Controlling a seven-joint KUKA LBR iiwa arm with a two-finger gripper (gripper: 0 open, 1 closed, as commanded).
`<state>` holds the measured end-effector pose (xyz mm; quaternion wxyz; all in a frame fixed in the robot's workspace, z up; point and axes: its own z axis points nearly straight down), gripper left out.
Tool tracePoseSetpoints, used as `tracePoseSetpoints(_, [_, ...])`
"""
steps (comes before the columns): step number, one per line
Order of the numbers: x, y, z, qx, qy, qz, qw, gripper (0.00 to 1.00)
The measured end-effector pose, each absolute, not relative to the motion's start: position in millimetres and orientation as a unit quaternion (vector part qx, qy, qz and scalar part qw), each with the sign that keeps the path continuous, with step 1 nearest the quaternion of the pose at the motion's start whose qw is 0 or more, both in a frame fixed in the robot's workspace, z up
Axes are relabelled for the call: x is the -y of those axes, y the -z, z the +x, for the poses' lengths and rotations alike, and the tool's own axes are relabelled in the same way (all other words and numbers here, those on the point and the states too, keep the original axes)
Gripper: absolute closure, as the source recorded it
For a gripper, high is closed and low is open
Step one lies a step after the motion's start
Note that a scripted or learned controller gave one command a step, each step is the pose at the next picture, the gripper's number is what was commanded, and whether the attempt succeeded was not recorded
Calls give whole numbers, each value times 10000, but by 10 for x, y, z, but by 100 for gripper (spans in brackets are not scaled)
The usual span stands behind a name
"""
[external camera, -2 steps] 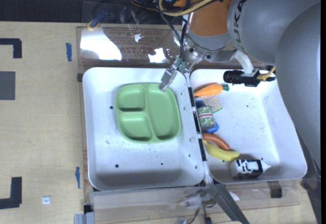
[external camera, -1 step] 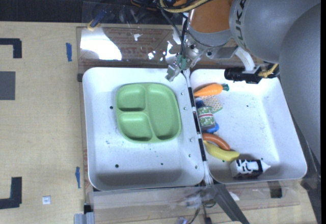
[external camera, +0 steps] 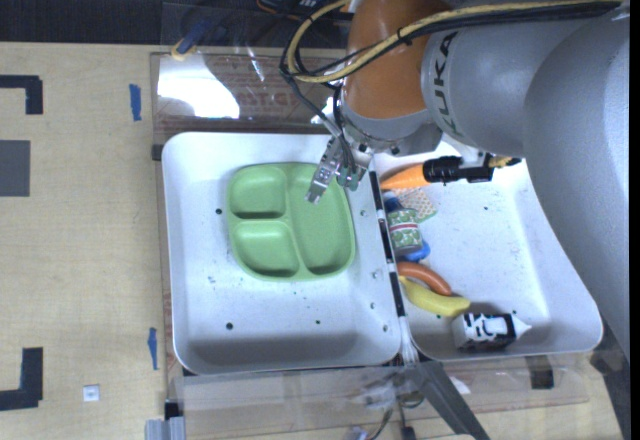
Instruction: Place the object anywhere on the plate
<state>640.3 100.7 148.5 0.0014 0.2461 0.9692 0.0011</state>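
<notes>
The claw point(external camera: 330, 173) hangs over the upper right of the green plate point(external camera: 290, 220) in the left bin point(external camera: 200, 308); I cannot tell its state. The grey arm point(external camera: 520, 68), lettered KUKA, slants in from the right. A banana point(external camera: 432, 300) and other objects lie in the right bin point(external camera: 540, 258) on the desk point(external camera: 70, 228).

1. The green plate point(external camera: 290, 233) lies bare in the left bin point(external camera: 200, 318), open from above except at its upper right corner, where the pincer point(external camera: 332, 175) hangs.
2. White floor rings the plate.
3. The right bin point(external camera: 540, 258) is crowded along the divider point(external camera: 388, 248) by small objects point(external camera: 420, 258).
4. The grey arm point(external camera: 530, 58) covers its upper part.
</notes>
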Motion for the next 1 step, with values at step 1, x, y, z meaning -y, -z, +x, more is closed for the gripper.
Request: tracePoseSetpoints(1, [-1500,-2210,6114,-9791,-16,2035,28,100])
